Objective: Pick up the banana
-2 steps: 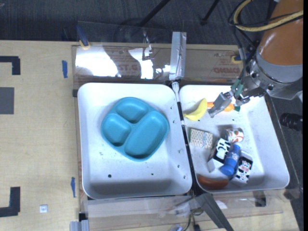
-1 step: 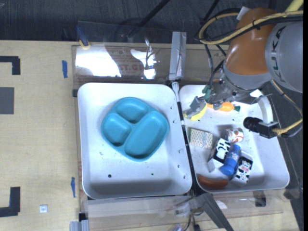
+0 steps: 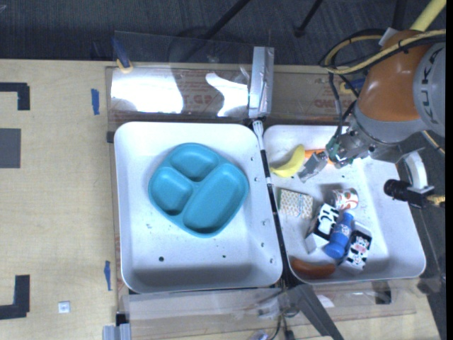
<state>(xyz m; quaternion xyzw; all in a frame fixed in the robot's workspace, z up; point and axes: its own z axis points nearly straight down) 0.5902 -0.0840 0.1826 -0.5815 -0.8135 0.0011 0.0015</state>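
The curved yellow banana (image 3: pixel 289 161) lies near the far-left corner of the right shallow white bin (image 3: pixel 403 211). The metal two-finger gripper (image 3: pixel 311 167) sits just beside the banana's right end, though whether it grips anything cannot be told. The left white bin (image 3: pixel 134 211) holds a blue divided plastic plate (image 3: pixel 198 188).

Arm (image 3: pixel 417 83) cut off at right.
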